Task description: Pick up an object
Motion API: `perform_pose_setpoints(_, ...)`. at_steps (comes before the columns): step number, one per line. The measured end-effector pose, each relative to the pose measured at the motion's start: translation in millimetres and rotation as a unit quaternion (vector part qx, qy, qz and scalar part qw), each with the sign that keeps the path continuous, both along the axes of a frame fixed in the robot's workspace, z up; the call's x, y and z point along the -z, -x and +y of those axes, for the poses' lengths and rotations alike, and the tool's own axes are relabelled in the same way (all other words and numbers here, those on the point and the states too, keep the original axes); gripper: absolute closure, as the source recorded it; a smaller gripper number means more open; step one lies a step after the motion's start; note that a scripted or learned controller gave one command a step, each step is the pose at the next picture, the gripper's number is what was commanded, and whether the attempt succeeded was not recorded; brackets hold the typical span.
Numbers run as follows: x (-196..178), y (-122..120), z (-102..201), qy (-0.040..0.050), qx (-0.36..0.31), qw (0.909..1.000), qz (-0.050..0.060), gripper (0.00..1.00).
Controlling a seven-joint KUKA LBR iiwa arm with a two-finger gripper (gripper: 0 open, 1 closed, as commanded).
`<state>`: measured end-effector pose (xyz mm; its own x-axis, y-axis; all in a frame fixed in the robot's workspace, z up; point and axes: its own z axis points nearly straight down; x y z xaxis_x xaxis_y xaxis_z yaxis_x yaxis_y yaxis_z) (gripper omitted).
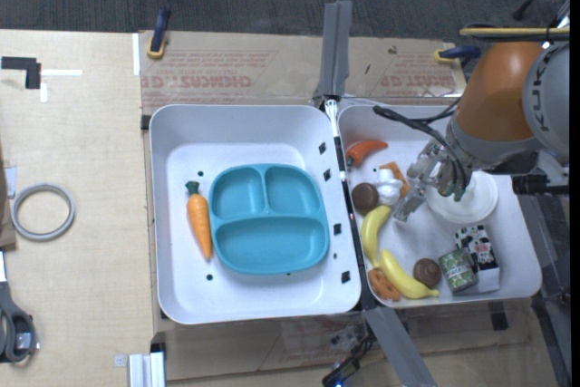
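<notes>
I have one fixed camera above the surface point(72, 104). It looks down at a slant on both white bins point(172, 149), and my arm point(507, 95) enters from its right.

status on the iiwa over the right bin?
Pincer low over right bin, nothing visibly between its fingers. Bananas just below-left, not lifted. Brown ball and white piece crowd that spot.

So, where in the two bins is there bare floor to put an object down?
In the left bin, bare strips lie above the blue tray, below it, and left of the carrot. The tray's own compartments hold nothing. The right bin is crowded: bananas, chili pepper and small boxes, with the end effector over its middle.
</notes>
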<state>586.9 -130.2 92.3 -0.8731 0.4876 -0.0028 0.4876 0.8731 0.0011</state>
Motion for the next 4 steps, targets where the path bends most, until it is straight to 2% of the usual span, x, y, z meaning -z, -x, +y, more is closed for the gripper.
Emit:
perform_pose_setpoints(1, 0, -14, 28, 0.0006, -0.018, 0.9998, 0.0, 0.0)
perform_pose_setpoints(2, -1, 12, -86, 0.0003, -0.039, 0.9993, -0.001, 0.0)
perform_pose_setpoints(3, 0, -20, 23, -0.0001, 0.114, 0.9935, 0.0, 0.0)
perform_pose_setpoints(4, -59, 11, -50, 0.0006, 0.093, 0.9957, 0.0, 0.0)
